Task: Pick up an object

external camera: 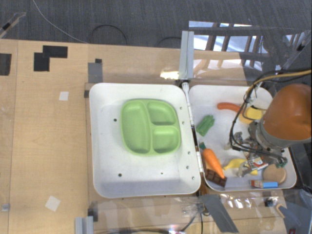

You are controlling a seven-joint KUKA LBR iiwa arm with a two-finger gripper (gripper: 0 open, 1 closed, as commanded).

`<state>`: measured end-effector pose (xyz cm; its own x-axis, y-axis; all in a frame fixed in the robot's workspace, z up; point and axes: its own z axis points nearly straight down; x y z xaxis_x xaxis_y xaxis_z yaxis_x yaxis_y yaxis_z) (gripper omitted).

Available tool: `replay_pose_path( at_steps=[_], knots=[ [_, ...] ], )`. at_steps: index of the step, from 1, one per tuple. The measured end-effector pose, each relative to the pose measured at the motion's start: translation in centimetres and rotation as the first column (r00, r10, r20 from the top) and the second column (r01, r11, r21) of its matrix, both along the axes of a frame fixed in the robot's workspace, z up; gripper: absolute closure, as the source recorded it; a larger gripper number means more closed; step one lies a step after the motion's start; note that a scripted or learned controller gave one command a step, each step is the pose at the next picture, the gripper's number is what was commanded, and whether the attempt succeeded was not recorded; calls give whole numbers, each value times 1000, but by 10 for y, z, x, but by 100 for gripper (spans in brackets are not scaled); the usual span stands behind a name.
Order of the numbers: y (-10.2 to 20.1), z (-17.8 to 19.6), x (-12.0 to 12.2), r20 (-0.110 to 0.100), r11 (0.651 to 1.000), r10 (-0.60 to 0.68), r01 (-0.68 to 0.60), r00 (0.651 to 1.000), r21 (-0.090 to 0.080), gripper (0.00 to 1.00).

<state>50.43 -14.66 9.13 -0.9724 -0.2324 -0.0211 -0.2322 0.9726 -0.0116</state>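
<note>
A: Where the arm [287,113] comes in from the right, how does it sit?

B: It hangs low over the right bin [209,97], its orange band a smooth dome seen from above, grey wrist below that, black and yellow cables looping off its left side. The tool [254,155] is down among the things at the bin's near right, a dark tangle of metal and wire.

A: Clenched or released?

B: I cannot tell; the wrist and cables cover too much of it, and nothing is plainly seen between its tips.

A: What lies near it?

B: A yellow banana-like piece [233,164] just to its left, curved and glossy. A round tan disc [276,174] just to its right, and a small red and blue stick [264,184] by the bin's near wall. Right under the tool sits a red and white bit, too cluttered to name.

A: And further off?

B: An orange carrot [213,162], tapered, smooth plastic, its near end touching a brown chocolate block [214,177] in the near left corner. A green ridged piece [205,125] lies further back, tilted. A long orange-red sausage shape [228,107] lies at the back, and a yellow lump [253,113] sits beside the arm.

A: The other bin?

B: The left bin [109,179] is white, shallow, round-cornered, and holds a pale green plate [148,126] split into three compartments, matte plastic. Both bins rest on the light wooden bench [44,145].
</note>
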Motion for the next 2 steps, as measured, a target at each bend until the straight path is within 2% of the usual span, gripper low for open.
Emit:
replay_pose_path(
  at_steps=[2],
  knots=[
    [0, 0, -2, 1, 987, 161, -161, 987, -3, 0]
  ],
)
